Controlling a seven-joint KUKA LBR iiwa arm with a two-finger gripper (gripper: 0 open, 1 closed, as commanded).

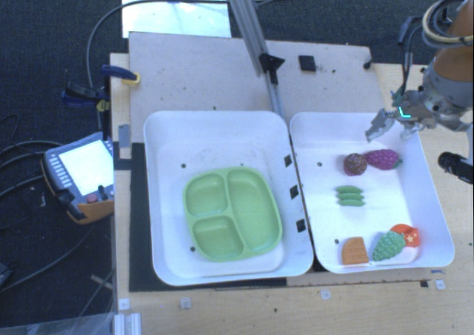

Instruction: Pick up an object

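Observation:
My gripper (392,127) hangs over the far right part of the right bin (318,178), open, with nothing between its fingers. Just below it lie a purple grape bunch (383,158) and a dark red round fruit (355,164), side by side. A green pea pod (350,196) rests in the bin's middle. Along the near edge sit an orange wedge (355,250), a green grape bunch (388,245) and a red-orange tomato (406,235).
The left bin (167,178) holds a green divided plate (232,213). A grey pole (248,11) slants across the back board. A handheld pendant (80,175) and cables lie on the floor at the left.

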